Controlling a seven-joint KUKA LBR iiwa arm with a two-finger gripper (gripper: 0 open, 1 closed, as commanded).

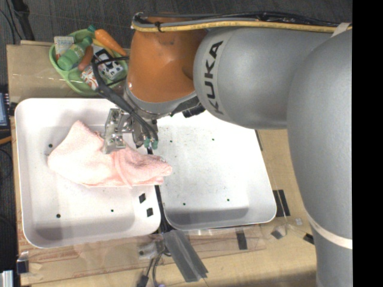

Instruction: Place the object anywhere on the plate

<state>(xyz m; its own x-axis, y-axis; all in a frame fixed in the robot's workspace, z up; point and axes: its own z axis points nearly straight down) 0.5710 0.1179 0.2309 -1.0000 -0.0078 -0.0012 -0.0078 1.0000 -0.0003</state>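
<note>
A pale pink cloth (102, 160) lies crumpled in the left white bin (36, 214), and its right end drapes over the rim toward the right white bin (215, 184). My gripper (130, 137) hangs right over the cloth's upper edge, near the middle of the bench. It is open, with one metal finger (113, 133) on the left and the other on the right. The tips sit at the cloth's top folds, and no cloth shows pinched between them. The orange wrist band and grey arm cover the space above it.
A green bowl (64, 72) with toy vegetables and small items, among them an orange carrot (108, 39), stands beyond the left bin's far edge. The bulky arm covers the right side of the bench.
</note>
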